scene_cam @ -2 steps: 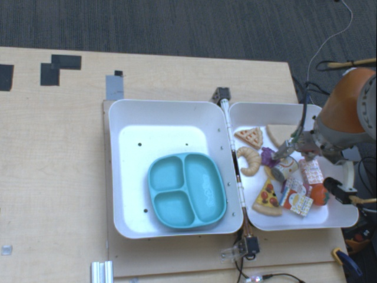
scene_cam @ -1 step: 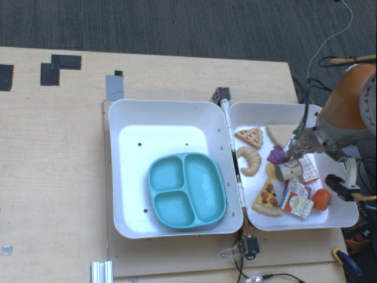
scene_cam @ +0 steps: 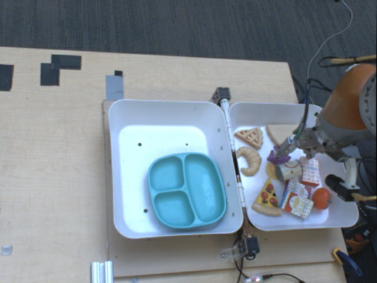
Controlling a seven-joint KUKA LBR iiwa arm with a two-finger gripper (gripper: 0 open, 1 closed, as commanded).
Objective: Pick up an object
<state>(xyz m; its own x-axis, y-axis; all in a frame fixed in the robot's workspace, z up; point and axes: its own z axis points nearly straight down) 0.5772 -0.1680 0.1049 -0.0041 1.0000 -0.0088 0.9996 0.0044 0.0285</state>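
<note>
The gripper hangs low at centre right over the right bin, apparently to reach the toy food there. I cannot tell its jaw state. The blue tray lies in the left bin.

Left bin: open floor from 9 through 12 o'clock, teal tray blocking 5 o'clock. Right bin: toy food crowds the middle, the arm overhanging at 2 o'clock.

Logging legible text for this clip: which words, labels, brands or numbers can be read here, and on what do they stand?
None can be read.
Small red-and-white printed carton in the right white bin: print too blurred to read.
Orange-and-white printed carton beside the pizza slice toy: markings too small to read.
Turquoise three-compartment plastic tray: no visible text.
</note>
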